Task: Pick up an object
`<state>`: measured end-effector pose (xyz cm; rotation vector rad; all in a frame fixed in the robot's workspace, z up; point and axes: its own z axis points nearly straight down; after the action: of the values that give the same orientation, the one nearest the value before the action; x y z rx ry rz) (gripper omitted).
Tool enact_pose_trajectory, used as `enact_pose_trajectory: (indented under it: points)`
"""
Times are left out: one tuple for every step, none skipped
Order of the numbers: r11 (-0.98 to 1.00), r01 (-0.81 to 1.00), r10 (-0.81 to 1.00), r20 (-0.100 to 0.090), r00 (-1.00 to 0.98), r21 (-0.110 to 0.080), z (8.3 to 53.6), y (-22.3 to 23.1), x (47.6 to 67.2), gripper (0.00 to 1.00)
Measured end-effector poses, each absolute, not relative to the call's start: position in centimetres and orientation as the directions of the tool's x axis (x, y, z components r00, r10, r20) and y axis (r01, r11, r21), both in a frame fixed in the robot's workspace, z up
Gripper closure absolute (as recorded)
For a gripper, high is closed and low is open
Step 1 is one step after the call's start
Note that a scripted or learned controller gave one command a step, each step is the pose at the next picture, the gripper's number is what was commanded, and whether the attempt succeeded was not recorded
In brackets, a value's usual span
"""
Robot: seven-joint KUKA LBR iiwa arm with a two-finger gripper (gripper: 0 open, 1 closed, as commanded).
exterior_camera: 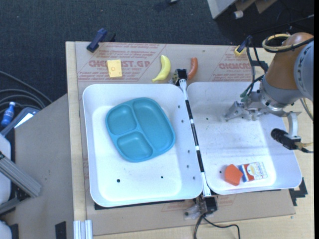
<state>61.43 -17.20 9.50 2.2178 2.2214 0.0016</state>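
The fingers (pixel 238 111) look spread apart with nothing between them, over bare floor in the upper part of the right bin (pixel 279 180); the likely failure is plain: if they close where they are, they catch only air, since the things to pick lie well apart from them, down by the bin's near edge. There an orange block (pixel 232 175) sits touching a flat white packet (pixel 254 171) printed in red and blue; so snug a pair could be nudged or taken together. The left bin (pixel 149 190) carries a blue divided plate (pixel 140 129).
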Motion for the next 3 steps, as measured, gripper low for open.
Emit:
enact_pose_trajectory:
  points:
    - [0.001, 1.000, 1.000, 0.002, -0.001, -0.003, 8.4, -11.6, 59.7, 0.00]
    - [-0.001, 1.000, 1.000, 0.001, 0.001, -0.003, 8.4, -10.4, 52.9, 0.00]
    - [0.001, 1.000, 1.000, 0.000, -0.001, 0.001, 8.5, -10.8, 64.1, 0.00]
